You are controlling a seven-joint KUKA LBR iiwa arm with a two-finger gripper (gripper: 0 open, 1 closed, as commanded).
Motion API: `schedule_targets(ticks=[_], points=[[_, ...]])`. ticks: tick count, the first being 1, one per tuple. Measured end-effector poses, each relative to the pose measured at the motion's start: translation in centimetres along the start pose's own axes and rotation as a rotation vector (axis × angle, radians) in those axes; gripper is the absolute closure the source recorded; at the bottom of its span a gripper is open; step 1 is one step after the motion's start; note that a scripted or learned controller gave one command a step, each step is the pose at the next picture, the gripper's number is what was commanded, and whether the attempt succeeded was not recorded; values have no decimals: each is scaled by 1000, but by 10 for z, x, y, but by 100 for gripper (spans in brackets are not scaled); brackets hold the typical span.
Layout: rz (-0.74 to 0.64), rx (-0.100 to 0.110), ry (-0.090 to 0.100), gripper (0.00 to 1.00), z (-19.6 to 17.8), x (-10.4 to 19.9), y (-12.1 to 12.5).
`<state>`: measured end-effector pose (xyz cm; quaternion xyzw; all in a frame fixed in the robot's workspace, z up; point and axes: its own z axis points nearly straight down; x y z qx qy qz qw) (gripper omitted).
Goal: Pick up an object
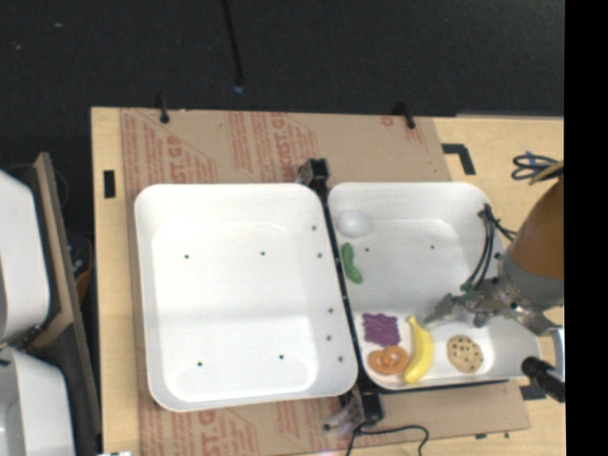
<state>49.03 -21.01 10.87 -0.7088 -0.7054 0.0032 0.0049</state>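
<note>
The gripper (pixel 454 309) hangs above the banana (pixel 420 350) and cookie (pixel 464 352) (finger spread impossible to tell); next it must descend onto one.

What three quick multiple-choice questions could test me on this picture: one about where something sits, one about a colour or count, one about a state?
1. Where does the banana lie?
A. In the left bin
B. In the right bin, near its front edge
C. On the bare bench

2. What colour is the small flat piece just left of the banana?
A. Purple
B. Blue
C. Black

3. How does the cookie sit?
A. Lifted in the air
B. Standing on the banana
C. Lying on the bin floor

Answers: 1 B, it lies along the front of the right bin. 2 A, it is plainly purple. 3 C, it lies flat, with the gripper above it.
</note>
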Motion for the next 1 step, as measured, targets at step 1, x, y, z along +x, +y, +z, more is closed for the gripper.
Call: schedule_targets(ticks=[1], points=[[26,-16,-4,0,-44,-8,52]])
